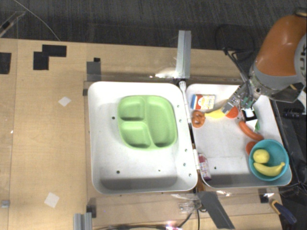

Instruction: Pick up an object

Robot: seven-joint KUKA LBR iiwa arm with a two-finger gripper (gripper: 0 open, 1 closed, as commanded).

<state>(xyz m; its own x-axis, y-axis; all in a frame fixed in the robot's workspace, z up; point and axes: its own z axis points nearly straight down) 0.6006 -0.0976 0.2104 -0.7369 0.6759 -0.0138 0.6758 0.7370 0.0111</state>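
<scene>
My gripper (238, 102) hangs low over the back of the right bin (225, 150), reaching in from the right. Just below and left of it lie a small red-orange piece (231, 112) and a yellow piece (216, 113), both partly covered by the gripper. A small white and orange box (203, 101) lies further left at the bin's back. An orange ring-shaped item (198, 119) rests by the left wall. An orange carrot-like stick (250, 130) lies to the gripper's lower right.
A blue bowl (279, 155) in the right bin's front right corner holds a lemon (261, 155) and a banana (270, 168). A small packet (202, 165) lies by the front left wall. The left bin (103, 143) holds a green divided plate (146, 120).
</scene>
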